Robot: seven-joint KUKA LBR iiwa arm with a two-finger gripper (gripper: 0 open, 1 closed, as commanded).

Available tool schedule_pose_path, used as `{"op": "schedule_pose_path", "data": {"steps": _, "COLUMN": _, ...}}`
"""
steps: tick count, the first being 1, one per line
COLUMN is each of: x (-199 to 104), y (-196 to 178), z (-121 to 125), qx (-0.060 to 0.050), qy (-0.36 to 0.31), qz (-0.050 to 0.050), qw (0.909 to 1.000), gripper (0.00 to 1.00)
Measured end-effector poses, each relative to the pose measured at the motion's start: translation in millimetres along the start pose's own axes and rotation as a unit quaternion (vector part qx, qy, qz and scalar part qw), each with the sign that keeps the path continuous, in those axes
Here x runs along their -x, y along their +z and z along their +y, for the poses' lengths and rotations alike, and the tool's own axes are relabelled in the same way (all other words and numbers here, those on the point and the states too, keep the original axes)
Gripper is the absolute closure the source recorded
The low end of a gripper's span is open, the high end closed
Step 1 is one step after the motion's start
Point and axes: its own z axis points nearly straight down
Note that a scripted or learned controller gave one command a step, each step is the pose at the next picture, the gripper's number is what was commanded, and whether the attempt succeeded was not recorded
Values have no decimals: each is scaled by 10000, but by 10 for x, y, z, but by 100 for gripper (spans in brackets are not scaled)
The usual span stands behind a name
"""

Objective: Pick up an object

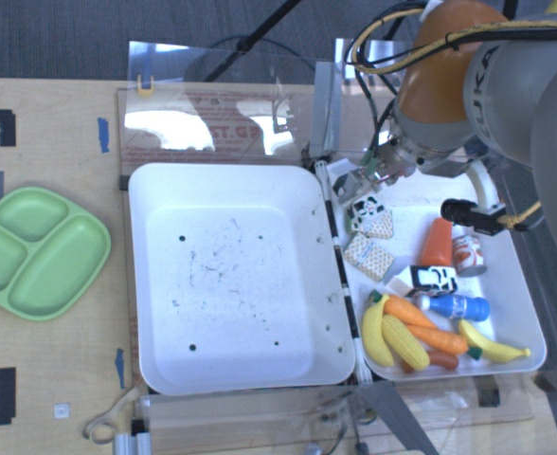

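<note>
The right bin [525, 311] holds several objects. A small black-and-white toy [361, 212] lies at its back left, beside two tan waffle-patterned pieces [369, 255]. An orange bottle [438, 242] and a red-and-white can [468, 253] stand in the middle. A blue bottle [455, 306], a carrot [426, 321], a corn cob [404, 342] and yellow bananas [377, 335] crowd the front. My gripper [366, 180] hangs low over the bin's back left corner, just above the black-and-white toy. The grey arm with its orange band [454, 36] covers the bin's back part.
The left bin [231, 273] lies beside the right one, their rims meeting at a shared wall [338, 254]. A green divided plate [37, 251] rests on the bench at far left. A clear plastic sheet [212, 112] stands behind the left bin. Cables loop above the wrist.
</note>
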Motion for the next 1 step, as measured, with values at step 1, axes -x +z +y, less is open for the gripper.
{"op": "schedule_pose_path", "data": {"steps": 1, "x": -309, "y": -63, "z": -74, "qx": -25, "qy": 2759, "qz": 3, "qw": 9612, "gripper": 100}}
